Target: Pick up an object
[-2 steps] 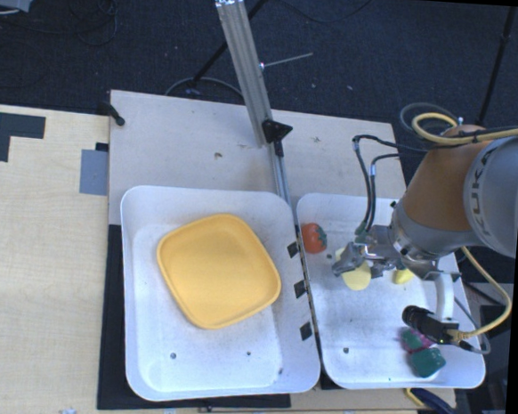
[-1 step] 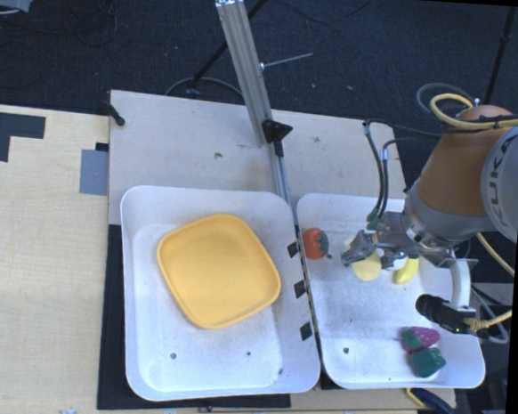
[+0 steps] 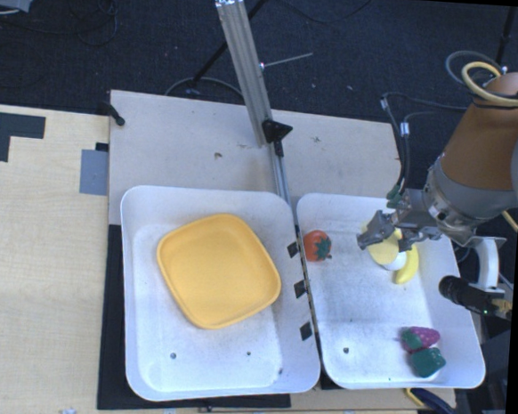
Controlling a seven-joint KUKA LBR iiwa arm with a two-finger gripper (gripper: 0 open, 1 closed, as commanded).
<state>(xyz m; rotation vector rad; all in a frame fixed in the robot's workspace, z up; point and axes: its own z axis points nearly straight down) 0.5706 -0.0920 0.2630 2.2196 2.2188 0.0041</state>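
In the right bin (image 3: 367, 308) a pale yellow lemon-like fruit (image 3: 384, 254) lies against a yellow banana (image 3: 407, 269) near the bin's far right side. My gripper (image 3: 391, 235) hangs directly over these two, its dark body covering their upper edges. I cannot make out whether it touches them. A small red fruit with a green top (image 3: 317, 245) rests at the right bin's left wall. A purple piece (image 3: 419, 337) and a dark green piece (image 3: 427, 361) sit together in the near right corner.
The left bin (image 3: 150, 229) holds a large yellow square plate (image 3: 218, 270). A slanted metal rail (image 3: 251, 76) runs from the back down to the divider between the bins. The grey arm with its orange band (image 3: 478, 147) comes in from the right.
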